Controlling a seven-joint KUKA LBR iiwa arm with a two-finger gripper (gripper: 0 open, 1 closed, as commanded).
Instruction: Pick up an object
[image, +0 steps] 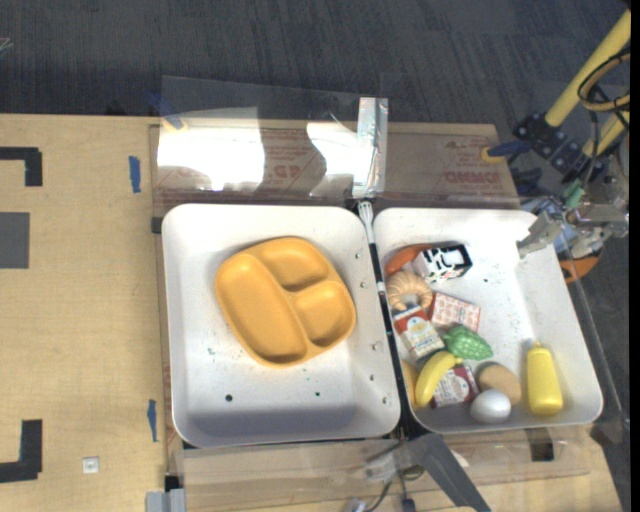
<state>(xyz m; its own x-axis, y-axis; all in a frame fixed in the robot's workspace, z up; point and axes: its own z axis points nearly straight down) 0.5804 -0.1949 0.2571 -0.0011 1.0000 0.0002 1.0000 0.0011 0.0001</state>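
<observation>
The worktop (80, 300) is carrying two white bins side by side; the left bin (190, 400) is holding a large yellow divided tray (285, 300) sitting at its centre, and the right bin (570, 330) is holding all the small candidates, bunched toward its 9 and 6 o'clock sides. The arm is hanging over the right bin's 2 o'clock corner, with the pincer (540, 232) just above the rim there, apart from every object; whether its fingers are open or closed I cannot tell. Judging the step as approach and target choice. Best candidate appears to be the yellow bottle (543, 378) at 5 o'clock: it is lying apart from the pile, with bare bin floor on both long sides, so fingers should be straddling its narrow width. The brown egg (500, 380) and white egg (491, 405) beside it are round and likely slipping. The banana (432, 377), green leafy piece (467, 345), small printed cartons (455, 312) and croissant (409, 290) are touching one another, so a descent there is risking a jam or a double pick.
</observation>
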